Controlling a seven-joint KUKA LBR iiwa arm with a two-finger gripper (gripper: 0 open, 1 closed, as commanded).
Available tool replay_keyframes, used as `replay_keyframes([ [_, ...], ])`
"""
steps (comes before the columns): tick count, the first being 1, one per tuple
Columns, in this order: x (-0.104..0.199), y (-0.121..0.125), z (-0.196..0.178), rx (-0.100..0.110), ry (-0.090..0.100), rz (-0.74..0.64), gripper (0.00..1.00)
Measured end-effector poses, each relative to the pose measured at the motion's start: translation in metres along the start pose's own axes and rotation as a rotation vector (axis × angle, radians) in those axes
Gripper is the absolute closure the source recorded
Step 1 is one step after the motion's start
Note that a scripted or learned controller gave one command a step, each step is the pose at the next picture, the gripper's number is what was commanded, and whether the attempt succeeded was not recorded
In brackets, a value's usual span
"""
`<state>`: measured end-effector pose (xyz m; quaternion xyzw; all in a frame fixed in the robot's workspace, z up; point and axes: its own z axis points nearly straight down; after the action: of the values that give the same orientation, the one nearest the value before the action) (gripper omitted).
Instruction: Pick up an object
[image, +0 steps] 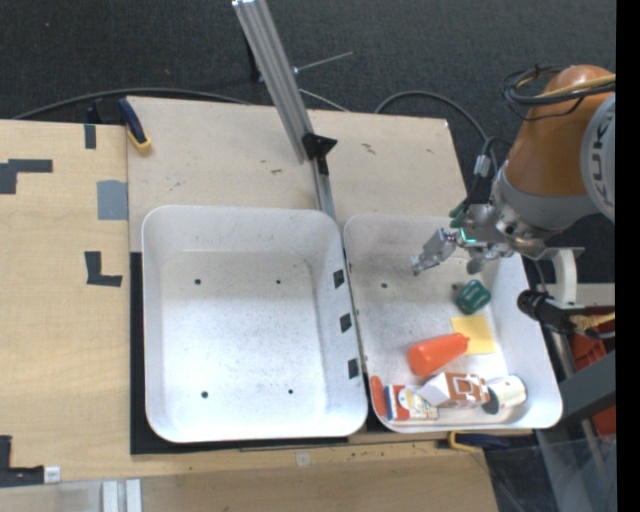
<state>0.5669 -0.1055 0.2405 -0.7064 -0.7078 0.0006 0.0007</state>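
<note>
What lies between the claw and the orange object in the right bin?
In the camera view, a small green object and a yellow piece lie between the claw and the orange object.

One fixed overhead camera looks down slantwise on both bins (150, 300).

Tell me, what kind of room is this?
Probably a robot lab or test bench: a grey arm with an orange band reaches over two shallow white plastic bins, bolted beside a slanted metal pole on a taped plywood bench.
</note>
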Motion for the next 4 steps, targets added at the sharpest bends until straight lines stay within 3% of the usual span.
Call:
replay_keyframes([
  [1, -0.001, -0.006, 0.063, 0.006, 0.0, 0.001, 0.0],
  [3, 0.004, -0.008, 0.154, 0.0, -0.002, 0.001, 0.0],
  [4, 0.005, -0.007, 0.142, 0.0, -0.001, 0.0, 1.0],
])
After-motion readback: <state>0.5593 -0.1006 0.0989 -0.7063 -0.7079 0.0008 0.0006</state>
